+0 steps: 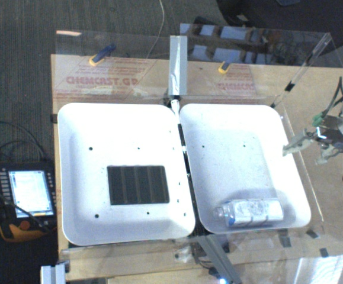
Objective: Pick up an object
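Lying flat in the left bin [76,129] is a dark ribbed panel [138,184]. A clear plastic bottle [249,212] lies in the right bin [236,129] near its front wall, long axis left-right.

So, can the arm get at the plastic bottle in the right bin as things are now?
Probably yes. The plastic bottle lies on its side near the front wall of the right bin, with nothing on top of it. The gripper is just past that bin's right rim. The nearby wall may make the grasp tight.
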Robot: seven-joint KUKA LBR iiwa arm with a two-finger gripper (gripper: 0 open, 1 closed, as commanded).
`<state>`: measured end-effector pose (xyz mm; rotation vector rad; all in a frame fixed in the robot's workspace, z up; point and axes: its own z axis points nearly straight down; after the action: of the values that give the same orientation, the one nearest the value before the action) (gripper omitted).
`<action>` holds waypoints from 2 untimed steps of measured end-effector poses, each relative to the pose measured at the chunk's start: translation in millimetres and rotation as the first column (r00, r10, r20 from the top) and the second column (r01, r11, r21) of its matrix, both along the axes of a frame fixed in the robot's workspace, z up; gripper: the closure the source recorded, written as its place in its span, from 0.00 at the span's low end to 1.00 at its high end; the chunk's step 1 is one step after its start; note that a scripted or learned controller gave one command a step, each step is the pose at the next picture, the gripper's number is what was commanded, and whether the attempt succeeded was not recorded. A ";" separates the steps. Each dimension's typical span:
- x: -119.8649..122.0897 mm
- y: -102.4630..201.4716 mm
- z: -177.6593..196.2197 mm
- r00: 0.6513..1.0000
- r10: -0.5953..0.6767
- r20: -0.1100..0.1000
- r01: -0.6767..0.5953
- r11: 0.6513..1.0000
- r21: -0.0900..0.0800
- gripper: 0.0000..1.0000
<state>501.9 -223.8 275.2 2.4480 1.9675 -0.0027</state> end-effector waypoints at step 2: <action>-15.9 28.0 -179.8 0.958 -0.288 0.003 0.288 0.958 0.003 0.00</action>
<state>486.0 -195.8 95.4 2.7085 1.5904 0.0039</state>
